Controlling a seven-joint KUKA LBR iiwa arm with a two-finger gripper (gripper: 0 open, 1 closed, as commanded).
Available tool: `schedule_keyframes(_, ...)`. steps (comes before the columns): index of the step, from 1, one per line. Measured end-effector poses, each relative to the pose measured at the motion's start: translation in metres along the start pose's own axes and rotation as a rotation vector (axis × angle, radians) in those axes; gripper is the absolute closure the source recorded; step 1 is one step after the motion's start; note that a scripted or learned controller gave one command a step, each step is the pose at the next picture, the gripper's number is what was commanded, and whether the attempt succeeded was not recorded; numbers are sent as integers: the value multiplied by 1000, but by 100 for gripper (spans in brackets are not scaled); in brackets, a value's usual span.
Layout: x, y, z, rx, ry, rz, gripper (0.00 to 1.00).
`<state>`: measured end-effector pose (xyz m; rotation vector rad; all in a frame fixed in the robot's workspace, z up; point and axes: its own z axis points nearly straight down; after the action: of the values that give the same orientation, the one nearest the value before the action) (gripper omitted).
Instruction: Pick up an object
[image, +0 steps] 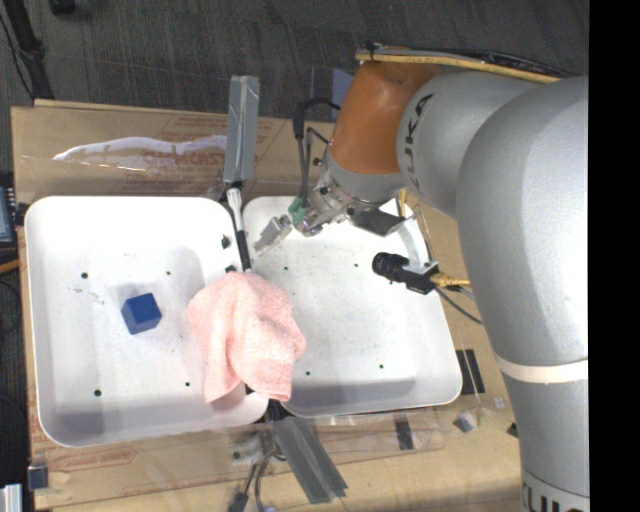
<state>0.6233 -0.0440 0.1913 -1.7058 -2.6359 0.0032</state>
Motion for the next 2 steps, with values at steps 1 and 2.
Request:
schedule_keyframes(1,44,9,0,1,1,-287,0)
schedule_keyframes(2,45,6,1,4,2,-213,0)
